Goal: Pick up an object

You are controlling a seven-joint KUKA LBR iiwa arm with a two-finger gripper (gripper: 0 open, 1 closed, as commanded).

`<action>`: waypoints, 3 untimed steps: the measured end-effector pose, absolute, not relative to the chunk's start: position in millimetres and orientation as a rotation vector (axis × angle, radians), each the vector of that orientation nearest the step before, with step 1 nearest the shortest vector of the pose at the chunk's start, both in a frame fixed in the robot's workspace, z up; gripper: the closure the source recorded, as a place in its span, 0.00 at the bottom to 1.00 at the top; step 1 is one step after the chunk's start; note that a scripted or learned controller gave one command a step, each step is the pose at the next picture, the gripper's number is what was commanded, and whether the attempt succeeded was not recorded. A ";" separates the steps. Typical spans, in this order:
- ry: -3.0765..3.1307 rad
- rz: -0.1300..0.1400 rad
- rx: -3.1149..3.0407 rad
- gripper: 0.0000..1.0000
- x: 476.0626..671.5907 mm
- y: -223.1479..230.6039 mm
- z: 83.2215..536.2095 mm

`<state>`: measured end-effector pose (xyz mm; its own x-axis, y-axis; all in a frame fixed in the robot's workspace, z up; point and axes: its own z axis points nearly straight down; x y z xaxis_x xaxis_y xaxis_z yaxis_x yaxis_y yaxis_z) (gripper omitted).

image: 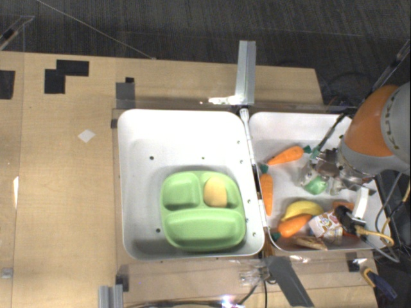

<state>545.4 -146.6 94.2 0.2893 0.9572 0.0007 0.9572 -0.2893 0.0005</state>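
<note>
Green toy under the pincer in the right bin.
The pincer point(319, 172) hangs low over a small green object point(315, 185), likely its chosen target among carrots and a banana point(302, 208); whether it is spread or pinching, I cannot tell.

2 bins sit side by side, the left bin point(135, 172) holding a divided tray point(192, 226) with a fruit point(216, 191) at its 2 o'clock, the right bin point(282, 130) holding carrots point(284, 156), a banana point(302, 208) and the gripper point(319, 172).
</note>
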 end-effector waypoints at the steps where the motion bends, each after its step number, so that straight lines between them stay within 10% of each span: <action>1: 1.877 0.002 2.521 1.00 547.0 -145.9 102.2; 2: 1.809 0.000 2.568 1.00 529.0 -103.8 215.3; 3: 2.109 -0.002 2.332 1.00 513.3 -83.4 127.9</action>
